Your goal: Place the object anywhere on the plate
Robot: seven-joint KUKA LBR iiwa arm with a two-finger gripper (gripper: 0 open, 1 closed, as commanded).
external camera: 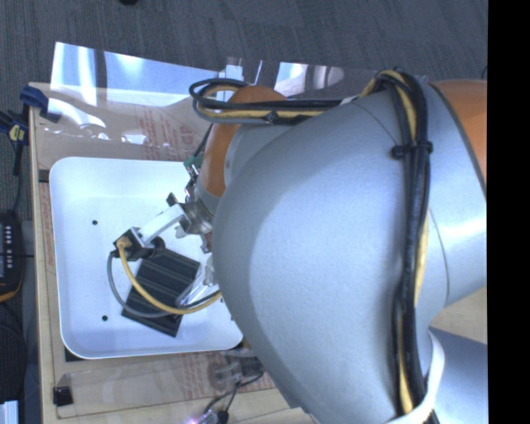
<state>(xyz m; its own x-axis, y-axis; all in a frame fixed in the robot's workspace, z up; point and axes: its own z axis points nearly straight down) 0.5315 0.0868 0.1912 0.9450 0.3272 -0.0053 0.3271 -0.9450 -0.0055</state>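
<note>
The hand (157, 286) hangs low over the left white bin (74, 248), at seven o'clock from the big grey arm (331, 248). I cannot tell its grip, nor where the object lies.

Robotics lab, grey industrial arm (348, 248) with cabling, white bin (83, 248) on plywood bench (166, 377), carpet floor (248, 25)

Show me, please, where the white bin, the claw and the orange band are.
white bin (79, 248), camera view, bare floor at its left
claw (157, 286), camera view, its ribbed black body
orange band (219, 161), camera view, its left edge
</note>
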